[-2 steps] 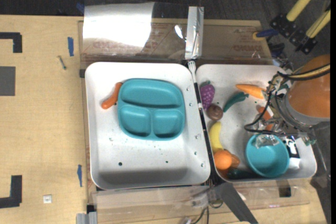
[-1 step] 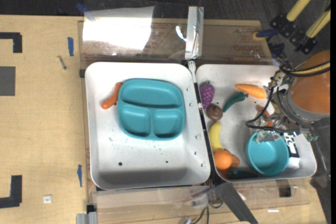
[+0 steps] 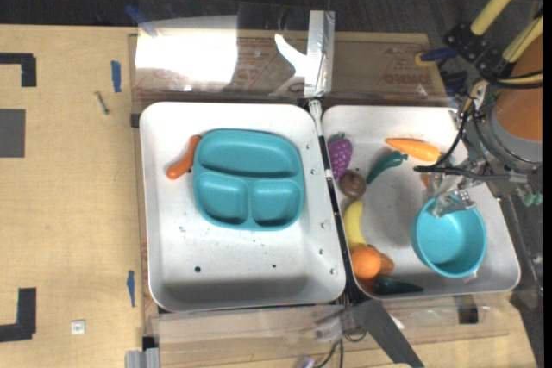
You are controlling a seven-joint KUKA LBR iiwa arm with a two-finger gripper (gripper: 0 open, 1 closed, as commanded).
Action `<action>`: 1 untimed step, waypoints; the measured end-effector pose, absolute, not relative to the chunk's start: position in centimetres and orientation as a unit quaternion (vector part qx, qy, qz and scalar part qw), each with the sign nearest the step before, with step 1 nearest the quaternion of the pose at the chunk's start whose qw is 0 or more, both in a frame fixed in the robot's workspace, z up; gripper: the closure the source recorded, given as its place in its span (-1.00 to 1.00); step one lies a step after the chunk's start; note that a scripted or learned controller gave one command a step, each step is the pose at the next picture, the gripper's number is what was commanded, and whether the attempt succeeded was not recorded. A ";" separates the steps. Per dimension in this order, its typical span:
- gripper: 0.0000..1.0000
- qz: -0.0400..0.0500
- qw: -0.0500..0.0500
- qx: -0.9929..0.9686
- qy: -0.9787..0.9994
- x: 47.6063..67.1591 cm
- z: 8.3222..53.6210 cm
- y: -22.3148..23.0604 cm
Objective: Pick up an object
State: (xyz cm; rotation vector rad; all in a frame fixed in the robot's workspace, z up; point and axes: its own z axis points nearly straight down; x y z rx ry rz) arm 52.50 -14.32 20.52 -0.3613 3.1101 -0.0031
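We see the gripper (image 3: 452,201) at the blue bowl's (image 3: 448,244) upper rim, near the right bin's (image 3: 504,267) edge; we cannot tell its state. No writing is readable.

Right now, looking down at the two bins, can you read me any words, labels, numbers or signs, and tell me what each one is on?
No text reads clearly.
Brown panel behind the bins: faint reddish print, too blurred to read.
Small white square on the bench, lower left: too small to tell.
Teal tray, teal bowl and toy foods: no lettering I can make out.
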 end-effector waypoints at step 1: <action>1.00 0.000 0.008 -0.193 0.981 55.7 10.0 -16.8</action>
